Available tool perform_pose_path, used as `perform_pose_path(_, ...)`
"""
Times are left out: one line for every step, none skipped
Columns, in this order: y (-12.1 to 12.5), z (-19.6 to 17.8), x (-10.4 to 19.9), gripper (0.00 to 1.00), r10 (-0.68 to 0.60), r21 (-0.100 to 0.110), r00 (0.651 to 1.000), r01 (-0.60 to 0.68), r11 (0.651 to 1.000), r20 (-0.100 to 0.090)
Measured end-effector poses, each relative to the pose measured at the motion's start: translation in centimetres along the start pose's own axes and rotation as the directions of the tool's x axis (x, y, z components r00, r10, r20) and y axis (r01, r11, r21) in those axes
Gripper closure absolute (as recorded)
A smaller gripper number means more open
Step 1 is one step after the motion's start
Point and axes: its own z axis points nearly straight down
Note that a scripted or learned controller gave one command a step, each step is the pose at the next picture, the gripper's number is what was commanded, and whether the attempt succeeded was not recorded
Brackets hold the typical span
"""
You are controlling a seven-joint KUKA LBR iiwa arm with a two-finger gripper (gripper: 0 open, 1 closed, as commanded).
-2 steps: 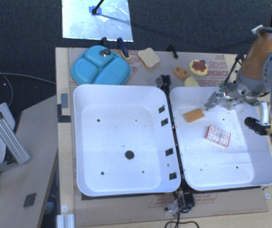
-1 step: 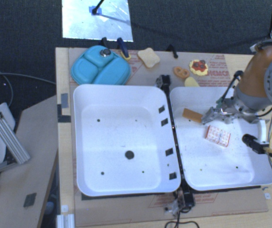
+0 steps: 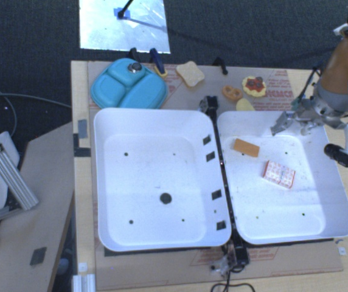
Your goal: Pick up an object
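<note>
In the right bin (image 3: 332, 224), an orange block (image 3: 246, 147) lies near the back left, and a pink-and-white checked packet (image 3: 278, 174) lies near the middle. A small dark round piece (image 3: 165, 198) sits in the left bin (image 3: 110, 163). My gripper (image 3: 294, 126) hangs over the back edge of the right bin, to the right of and behind the orange block. Its fingers are spread open and nothing is between them. The grey arm with its orange band (image 3: 347, 56) rises behind it at the right.
Behind the bins on the board lie a blue lidded dish (image 3: 128, 85), a toast slice (image 3: 190, 73), a small orange pretzel-like toy (image 3: 232, 92), a round tart-like toy (image 3: 254, 85) and a yellow piece (image 3: 244, 105). A black divider (image 3: 218, 163) joins the bins.
</note>
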Motion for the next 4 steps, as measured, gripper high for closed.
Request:
perform_pose_path(-3.9, 2.6, 3.7, 0.00, 0.000, 0.014, 1.000, 0.000, 1.000, -0.007)
perform_pose_path(0.3, -3.4, 6.7, 0.00, -0.004, 0.001, 1.000, 0.004, 1.000, -0.004)
perform_pose_path(-2.1, -7.0, 16.4, 0.00, -0.008, 0.007, 1.000, 0.008, 1.000, -0.008)
perform_pose_path(-3.2, 0.0, 10.3, 0.00, 0.008, 0.014, 1.000, -0.007, 1.000, -0.004)
